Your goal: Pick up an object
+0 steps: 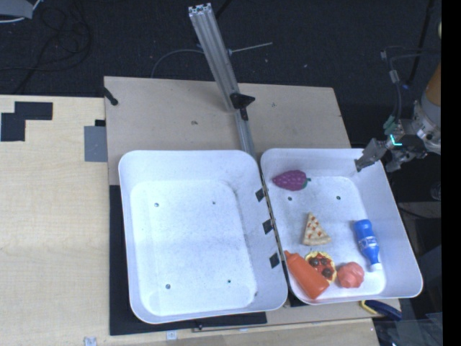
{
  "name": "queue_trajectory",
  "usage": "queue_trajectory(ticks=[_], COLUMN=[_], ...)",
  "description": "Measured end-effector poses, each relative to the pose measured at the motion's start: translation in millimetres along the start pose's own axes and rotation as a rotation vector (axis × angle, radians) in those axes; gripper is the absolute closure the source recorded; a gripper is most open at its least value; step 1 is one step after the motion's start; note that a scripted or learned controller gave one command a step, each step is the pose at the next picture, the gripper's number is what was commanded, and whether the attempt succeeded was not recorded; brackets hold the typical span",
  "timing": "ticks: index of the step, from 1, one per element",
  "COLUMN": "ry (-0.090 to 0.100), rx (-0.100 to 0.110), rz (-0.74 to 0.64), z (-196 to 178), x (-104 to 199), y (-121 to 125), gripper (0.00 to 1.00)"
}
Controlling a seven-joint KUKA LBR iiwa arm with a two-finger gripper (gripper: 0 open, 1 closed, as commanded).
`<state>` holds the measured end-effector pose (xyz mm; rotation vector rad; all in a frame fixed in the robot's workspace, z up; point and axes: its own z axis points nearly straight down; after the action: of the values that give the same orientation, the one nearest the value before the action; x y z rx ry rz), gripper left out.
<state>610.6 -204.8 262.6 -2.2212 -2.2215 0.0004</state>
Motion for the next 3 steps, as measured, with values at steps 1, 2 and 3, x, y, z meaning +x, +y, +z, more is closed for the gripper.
queue_trajectory(ticks=[1, 2, 3], ry=[0.0, 0.001, 0.002], rx=[0.0, 0.004, 0.006], rz=[0.0, -0.001, -0.001], z=[0, 43, 106], x=[0, -1, 0], y=[0, -3, 0], gripper=[0.0, 0.0, 0.0])
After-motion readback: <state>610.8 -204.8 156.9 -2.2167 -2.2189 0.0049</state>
